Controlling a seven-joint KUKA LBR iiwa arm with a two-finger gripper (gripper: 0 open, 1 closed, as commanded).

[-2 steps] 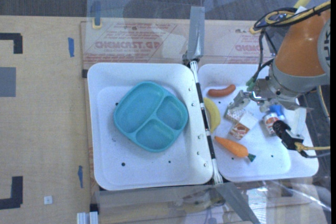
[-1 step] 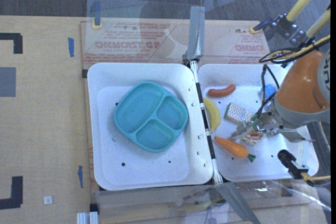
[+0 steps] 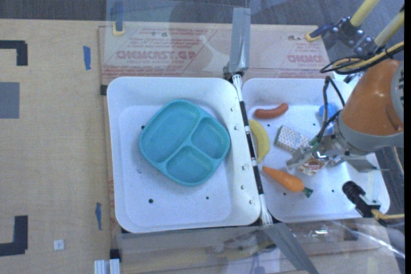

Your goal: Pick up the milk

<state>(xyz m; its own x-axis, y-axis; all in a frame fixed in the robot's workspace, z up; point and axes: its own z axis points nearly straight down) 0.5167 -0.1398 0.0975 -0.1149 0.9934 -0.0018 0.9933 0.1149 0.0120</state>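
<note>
The milk (image 3: 313, 167), a small white carton with red-orange print, lies in the right bin (image 3: 282, 208) directly under my gripper (image 3: 306, 158). The gripper reaches in from the right and hangs low over the carton, hiding most of it. I cannot tell whether the two touch. The grey arm with its orange band (image 3: 374, 102) covers the right side of this bin.
Around the gripper in the right bin are a carrot (image 3: 284, 179), a checkered packet (image 3: 290, 137), a banana (image 3: 260, 140), a sausage (image 3: 270, 111) and a blue thing (image 3: 324, 114) behind the arm. The left bin (image 3: 128, 202) holds a teal divided plate (image 3: 185, 142).
</note>
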